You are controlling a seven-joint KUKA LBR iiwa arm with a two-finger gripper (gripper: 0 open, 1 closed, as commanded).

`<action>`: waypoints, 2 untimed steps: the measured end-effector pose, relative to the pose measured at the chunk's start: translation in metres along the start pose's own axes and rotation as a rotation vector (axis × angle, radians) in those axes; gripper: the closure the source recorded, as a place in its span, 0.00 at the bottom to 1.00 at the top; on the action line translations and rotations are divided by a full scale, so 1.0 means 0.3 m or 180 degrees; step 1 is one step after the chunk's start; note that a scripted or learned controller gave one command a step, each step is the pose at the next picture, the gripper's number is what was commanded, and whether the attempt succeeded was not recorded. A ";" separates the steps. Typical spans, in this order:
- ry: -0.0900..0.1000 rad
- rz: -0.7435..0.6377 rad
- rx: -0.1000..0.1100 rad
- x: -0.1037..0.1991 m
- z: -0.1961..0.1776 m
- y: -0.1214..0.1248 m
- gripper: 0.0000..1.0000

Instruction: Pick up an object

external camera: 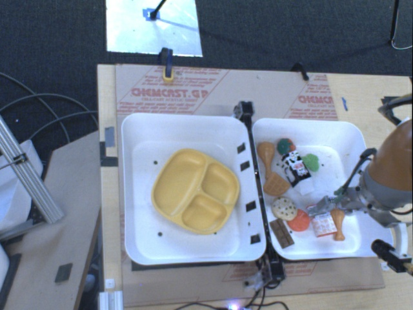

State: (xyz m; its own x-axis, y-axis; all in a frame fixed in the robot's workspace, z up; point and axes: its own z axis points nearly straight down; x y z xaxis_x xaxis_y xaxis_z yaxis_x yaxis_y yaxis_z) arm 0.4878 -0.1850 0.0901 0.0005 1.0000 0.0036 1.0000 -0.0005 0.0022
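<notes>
the bench edge [193, 289] sits nearest you. note two white bins: the left bin [139, 173] holds one yellow divided tray [195, 190]; the right bin [352, 137] holds roughly nine small toy foods [293, 196], clustered for picking. the gripper [321, 207] hovers among them; you cannot tell its grasp state.

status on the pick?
Pincer low in right bin, among the toys. Nothing visibly gripped. Nearest: orange piece, red-white packet. Yellow tray alone in left bin.
</notes>
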 end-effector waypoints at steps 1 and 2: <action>-0.0026 0.0000 -0.0020 -0.077 -0.226 0.002 0.00; 0.0000 -0.0005 -0.0008 -0.020 0.018 0.003 0.00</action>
State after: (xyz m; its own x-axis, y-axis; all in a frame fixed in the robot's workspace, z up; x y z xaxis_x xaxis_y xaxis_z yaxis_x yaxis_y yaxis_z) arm 0.4888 -0.1908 0.0847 -0.0011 1.0000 0.0035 1.0000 0.0011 0.0048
